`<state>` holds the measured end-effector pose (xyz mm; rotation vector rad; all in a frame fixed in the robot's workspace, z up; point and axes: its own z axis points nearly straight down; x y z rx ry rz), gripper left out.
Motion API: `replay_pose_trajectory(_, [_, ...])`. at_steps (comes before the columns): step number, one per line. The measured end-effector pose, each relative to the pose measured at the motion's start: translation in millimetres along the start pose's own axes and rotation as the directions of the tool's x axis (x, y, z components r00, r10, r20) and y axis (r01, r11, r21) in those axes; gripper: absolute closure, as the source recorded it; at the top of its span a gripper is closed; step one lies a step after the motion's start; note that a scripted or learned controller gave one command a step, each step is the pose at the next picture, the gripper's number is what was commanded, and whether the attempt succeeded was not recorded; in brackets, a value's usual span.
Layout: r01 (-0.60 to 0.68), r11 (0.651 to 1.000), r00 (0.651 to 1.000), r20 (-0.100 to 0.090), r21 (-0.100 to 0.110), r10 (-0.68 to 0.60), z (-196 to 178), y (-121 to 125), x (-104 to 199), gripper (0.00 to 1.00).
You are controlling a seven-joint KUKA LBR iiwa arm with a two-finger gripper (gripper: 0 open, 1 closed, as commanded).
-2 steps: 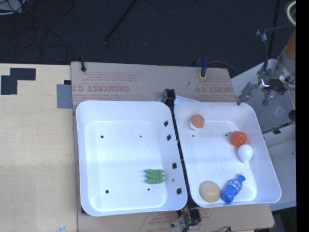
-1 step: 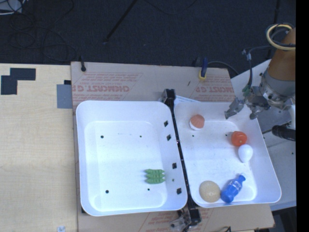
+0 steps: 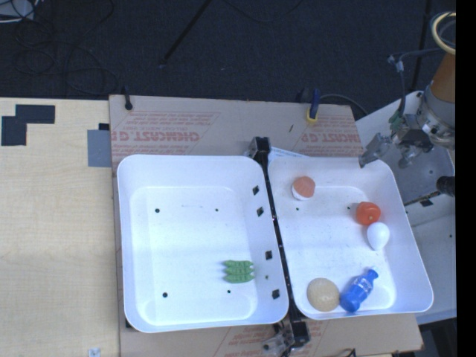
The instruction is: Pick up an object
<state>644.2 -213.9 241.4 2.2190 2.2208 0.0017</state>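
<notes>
Up at the far right, the gripper (image 3: 394,146) hangs just past the far right corner of the right bin (image 3: 416,266), over the bench; whether it is spread or pressed together cannot be told. Inside that bin lie a peach-and-white round piece (image 3: 303,187) toward the far side, an orange-red ball (image 3: 367,213) and a white egg-shaped object (image 3: 378,236) by the right wall, and a tan ball (image 3: 323,294) touching a blue bottle (image 3: 358,291) at the near edge. The left bin (image 3: 134,199) holds a green object (image 3: 238,271) near its near right corner.
</notes>
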Motion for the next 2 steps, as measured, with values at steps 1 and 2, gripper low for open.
replay_pose_trajectory(1, [0.001, 1.0, 1.0, -0.001, 0.002, -0.001, -12.4, -0.3, -0.3, 0.0])
replay_pose_trajectory(2, [0.002, 1.0, 1.0, -0.001, 0.001, -0.002, -32.8, -0.3, -0.5, 0.0])
